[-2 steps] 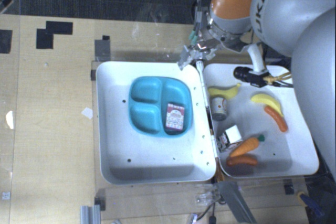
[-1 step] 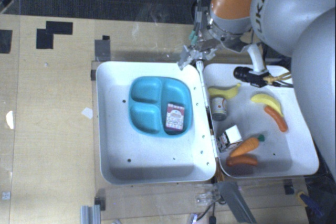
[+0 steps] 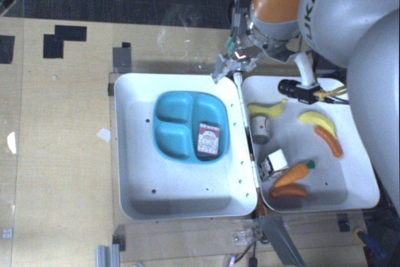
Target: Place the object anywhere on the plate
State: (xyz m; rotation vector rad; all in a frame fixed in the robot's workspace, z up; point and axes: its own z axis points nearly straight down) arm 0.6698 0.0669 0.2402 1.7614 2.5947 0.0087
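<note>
Grey arm (image 3: 350, 22) fills the upper right of the frame; its gripper (image 3: 232, 65) hangs over the bins' shared top edge, and whether the jaws are apart cannot be told. One small red-and-white packet (image 3: 209, 139) lies flat in the lower-right compartment of one blue plate (image 3: 181, 125), left bin (image 3: 134, 153). Right bin (image 3: 356, 191): two bananas (image 3: 265, 109), one carrot (image 3: 292, 174), one sausage (image 3: 329, 141).

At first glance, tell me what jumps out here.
The blue plate in the left bin stands out, a small red packet lying in its lower right compartment. The right bin holds bananas and a carrot. The gripper sits at the bins' far edge.
</note>
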